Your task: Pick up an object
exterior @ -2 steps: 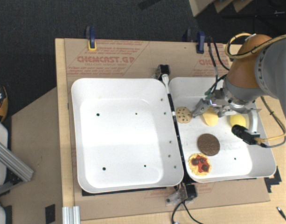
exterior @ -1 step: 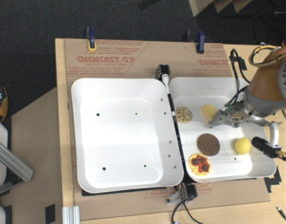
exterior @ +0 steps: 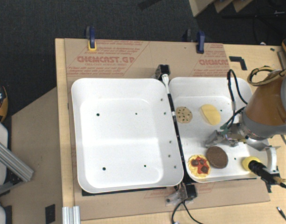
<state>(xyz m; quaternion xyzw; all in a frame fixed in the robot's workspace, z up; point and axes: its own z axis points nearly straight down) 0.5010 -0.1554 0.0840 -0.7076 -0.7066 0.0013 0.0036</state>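
The right bin holds a tan cookie with dark chips, a pale yellow oval piece, a dark brown round patty, a small pizza with red toppings and a yellow item at the near right corner. My gripper hangs low over the right bin, just above the brown patty and to the right of the cookie. Nothing shows between its fingers.
The left bin lies beside the right one, with a black divider strip between them. Cables trail over the right bin's far side. Blue clamps hold the brown board at the back.
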